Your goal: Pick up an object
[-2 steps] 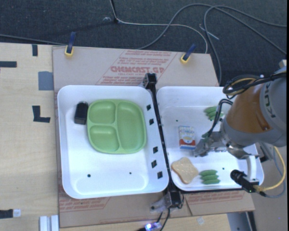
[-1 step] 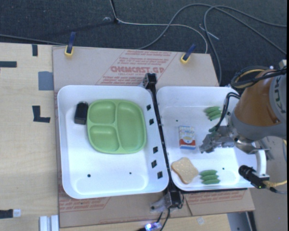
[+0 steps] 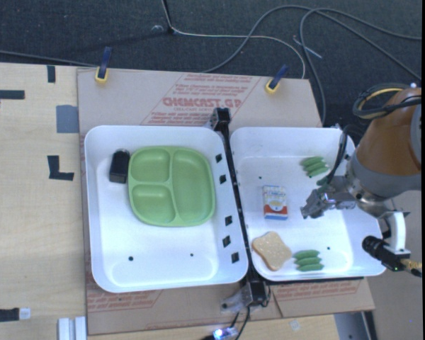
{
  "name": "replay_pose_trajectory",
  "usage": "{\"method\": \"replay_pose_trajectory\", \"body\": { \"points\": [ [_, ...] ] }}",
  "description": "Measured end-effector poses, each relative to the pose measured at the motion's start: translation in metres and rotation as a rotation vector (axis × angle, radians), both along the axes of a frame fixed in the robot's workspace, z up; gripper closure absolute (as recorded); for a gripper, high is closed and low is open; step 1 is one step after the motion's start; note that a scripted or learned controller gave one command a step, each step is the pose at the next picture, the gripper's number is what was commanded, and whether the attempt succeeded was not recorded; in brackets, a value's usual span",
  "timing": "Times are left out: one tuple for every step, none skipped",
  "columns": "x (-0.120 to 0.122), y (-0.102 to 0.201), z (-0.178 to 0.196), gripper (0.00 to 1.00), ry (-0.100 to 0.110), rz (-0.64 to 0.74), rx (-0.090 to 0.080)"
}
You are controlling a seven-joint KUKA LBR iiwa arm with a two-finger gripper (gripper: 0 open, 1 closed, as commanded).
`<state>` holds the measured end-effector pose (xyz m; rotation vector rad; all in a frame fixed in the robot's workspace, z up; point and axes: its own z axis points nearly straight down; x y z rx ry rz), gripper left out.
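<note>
In the left bin (image 3: 106, 261) a black block (image 3: 119, 166) lies touching the left edge of a green divided plate (image 3: 172, 186). The right bin (image 3: 340, 137) holds a small carton (image 3: 274, 201) near its middle, toast (image 3: 271, 250) just left of green beans (image 3: 307, 259) at the front, and more beans (image 3: 314, 166) towards the back. The hand (image 3: 316, 205) hangs low right of the carton and apart from it, nothing between its fingers; I cannot tell their spread.

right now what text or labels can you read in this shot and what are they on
"CHEMCAST GP" in red, printed at a slant on the brown board under the bins; the smaller red lines around it are too blurred to read.
The small carton in the right bin has a blue and red label, too small to read.
Nothing else bears legible text.
</note>
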<state>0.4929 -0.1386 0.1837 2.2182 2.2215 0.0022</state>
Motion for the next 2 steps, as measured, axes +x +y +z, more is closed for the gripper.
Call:
{"method": "replay_pose_trajectory", "body": {
  "points": [
    [0.001,0.000,0.027,1.00,0.002,0.000,0.000],
    [0.006,0.047,0.029,1.00,0.003,0.005,0.002]
  ]
}}
